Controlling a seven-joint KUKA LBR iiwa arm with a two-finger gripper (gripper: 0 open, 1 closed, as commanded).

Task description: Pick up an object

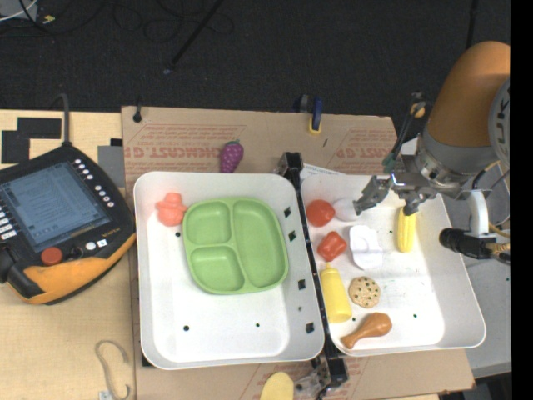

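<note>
**Claw spread wide above the right bin**

Claw (391, 197) hangs over the right bin's (454, 323) far side, and I see its fingers parted with nothing between them. Just below its right finger lies a yellow banana-like piece (405, 229). Nearer me in that bin sit a tomato (320, 213), red pepper (331, 245), white cup (365, 246), cookie (364, 291), mustard bottle (335, 293) and drumstick (367, 329). Left bin (166, 323) carries a green tray (233, 246).
</note>
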